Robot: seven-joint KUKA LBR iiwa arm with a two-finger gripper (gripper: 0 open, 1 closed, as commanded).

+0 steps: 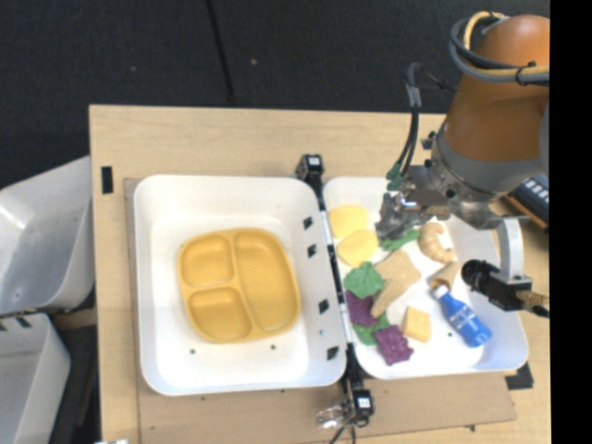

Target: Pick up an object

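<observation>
Objects heaped in right bin [504, 354]: yellow pieces [350, 220], purple grapes [392, 344], blue bottle [461, 319]. Pincer [400, 213] low over pile's upper edge, can't tell if clenched. Nothing visibly lifted; the pick looks undone.

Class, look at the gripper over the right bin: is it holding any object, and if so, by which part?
It cannot be told. The gripper sits low over the right bin, beside the yellow pieces, but nothing is visibly between its fingers.

A divided tray [240, 283] lies in the left bin [157, 359]. Toy foods crowd the right bin [504, 350]; a bottle [461, 318] lies right of the cheese wedge [417, 325].
</observation>
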